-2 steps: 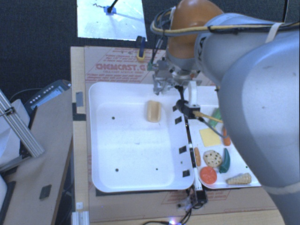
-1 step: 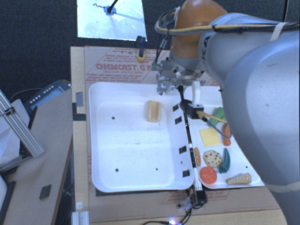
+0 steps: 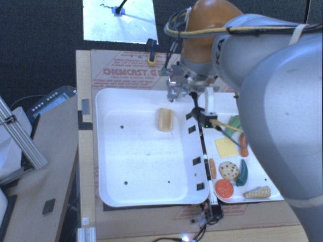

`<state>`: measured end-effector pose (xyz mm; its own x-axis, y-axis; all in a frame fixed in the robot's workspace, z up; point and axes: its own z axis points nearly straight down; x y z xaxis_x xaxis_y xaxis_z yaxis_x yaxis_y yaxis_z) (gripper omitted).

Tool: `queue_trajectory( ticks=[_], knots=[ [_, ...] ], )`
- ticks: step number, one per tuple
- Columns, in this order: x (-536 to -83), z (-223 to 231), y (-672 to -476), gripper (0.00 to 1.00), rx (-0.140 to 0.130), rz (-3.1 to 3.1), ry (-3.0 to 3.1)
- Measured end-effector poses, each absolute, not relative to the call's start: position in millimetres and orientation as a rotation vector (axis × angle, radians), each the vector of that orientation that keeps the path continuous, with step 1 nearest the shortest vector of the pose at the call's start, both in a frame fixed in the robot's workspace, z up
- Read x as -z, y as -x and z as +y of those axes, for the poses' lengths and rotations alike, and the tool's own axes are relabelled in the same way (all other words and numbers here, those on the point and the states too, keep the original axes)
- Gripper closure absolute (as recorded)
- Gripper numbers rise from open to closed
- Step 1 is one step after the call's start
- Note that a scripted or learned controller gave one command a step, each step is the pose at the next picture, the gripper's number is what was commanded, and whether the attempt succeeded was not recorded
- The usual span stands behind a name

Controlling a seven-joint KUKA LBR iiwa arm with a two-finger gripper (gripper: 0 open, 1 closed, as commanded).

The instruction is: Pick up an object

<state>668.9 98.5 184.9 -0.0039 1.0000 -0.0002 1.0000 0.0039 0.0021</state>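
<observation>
A tan bread-like block (image 3: 165, 119) lies in the upper right part of the left bin (image 3: 116, 150). The grey arm with its orange band reaches in from the right, and my gripper (image 3: 175, 91) hangs over the far edge of the left bin, just above and to the right of the block and apart from it. The right bin (image 3: 262, 180) holds several toy foods: a yellow square (image 3: 226, 147), a speckled cookie (image 3: 228, 170), a red tomato (image 3: 224, 188), a cone (image 3: 257, 192), a dark green piece (image 3: 243, 171) and an orange carrot (image 3: 243, 140). The arm hides much of that bin.
The divider between the two bins (image 3: 201, 150) carries black clips. Behind the bins lie a cardboard sheet (image 3: 126, 72) and a yellow-and-blue clamp (image 3: 151, 52). A grey device (image 3: 53, 100) sits at the left.
</observation>
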Motion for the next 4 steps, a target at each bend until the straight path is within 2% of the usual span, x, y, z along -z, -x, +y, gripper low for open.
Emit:
queue_trajectory(
  ticks=[3,4],
  knots=[
    [-184.8,90.8,-669.0,1.00,-0.001,2.220,-2.220],
    [-171.7,116.9,-668.8,1.00,-0.001,2.226,-2.215]
  ],
)
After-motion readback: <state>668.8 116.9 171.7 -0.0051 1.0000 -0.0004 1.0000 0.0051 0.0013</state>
